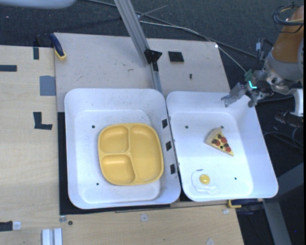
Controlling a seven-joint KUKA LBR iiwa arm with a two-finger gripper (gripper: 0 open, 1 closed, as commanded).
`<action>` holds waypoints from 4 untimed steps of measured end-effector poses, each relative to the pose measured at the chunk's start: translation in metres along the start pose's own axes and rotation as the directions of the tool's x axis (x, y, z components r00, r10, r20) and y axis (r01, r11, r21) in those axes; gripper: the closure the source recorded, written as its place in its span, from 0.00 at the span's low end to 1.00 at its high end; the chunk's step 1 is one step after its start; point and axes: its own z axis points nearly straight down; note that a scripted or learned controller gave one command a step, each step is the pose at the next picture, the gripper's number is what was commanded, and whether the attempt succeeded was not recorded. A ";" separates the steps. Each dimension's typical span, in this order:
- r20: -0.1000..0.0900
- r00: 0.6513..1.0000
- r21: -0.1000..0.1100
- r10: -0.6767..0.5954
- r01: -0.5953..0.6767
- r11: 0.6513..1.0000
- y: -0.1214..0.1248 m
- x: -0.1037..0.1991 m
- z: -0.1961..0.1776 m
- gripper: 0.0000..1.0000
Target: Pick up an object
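The arm entered from the upper right of the frame, its orange band cut off by the edge, and bent down and leftward so that the claw hung over the upper right corner of the right bin. The claw's grey fingers pointed toward the left and slightly down, above the bin's rim; they looked small and blurred there, so whether they were spread or closed could not be told, and nothing showed between them.

The right bin was a shallow white tray of smooth plastic with rounded corners. On its floor, right of centre, lay a pizza slice, a small wedge with a tan crust and red dots, well apart from the claw. Nearer the bin's lower edge lay a fried egg, flat and white with a round yellow yolk; its pale edge was hard to separate from the tray.

The left bin held a yellow plate, glossy, rounded-square, divided into three compartments. Both bins rested on the counter, a dull beige board with dark tape marks. A slanted metal pole crossed the upper middle, probably part of a stand.
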 end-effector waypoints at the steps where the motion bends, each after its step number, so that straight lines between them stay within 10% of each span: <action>1: 0.001 1.000 -0.003 0.000 0.000 1.000 0.001 0.000 -0.001 0.00; 3: 0.001 1.000 0.001 -0.002 0.002 1.000 0.001 0.008 0.116 0.00; 4: 0.004 1.000 -0.003 -0.003 0.003 1.000 0.002 0.008 0.102 1.00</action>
